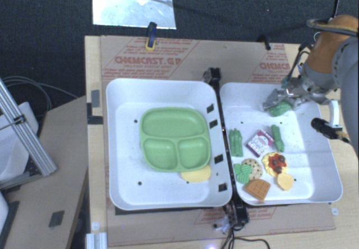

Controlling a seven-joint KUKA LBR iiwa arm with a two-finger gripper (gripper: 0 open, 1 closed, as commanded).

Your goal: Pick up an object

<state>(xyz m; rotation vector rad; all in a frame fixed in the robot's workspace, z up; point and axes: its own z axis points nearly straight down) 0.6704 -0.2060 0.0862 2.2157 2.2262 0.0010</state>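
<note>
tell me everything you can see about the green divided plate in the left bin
The green divided plate is pale green, looks like matte plastic, and has rounded corners. It has three compartments: one wide section across the far side and two smaller ones nearer the camera. It lies flat, right way up, on the floor of the left bin. A yellow piece sits at its near edge.
</note>
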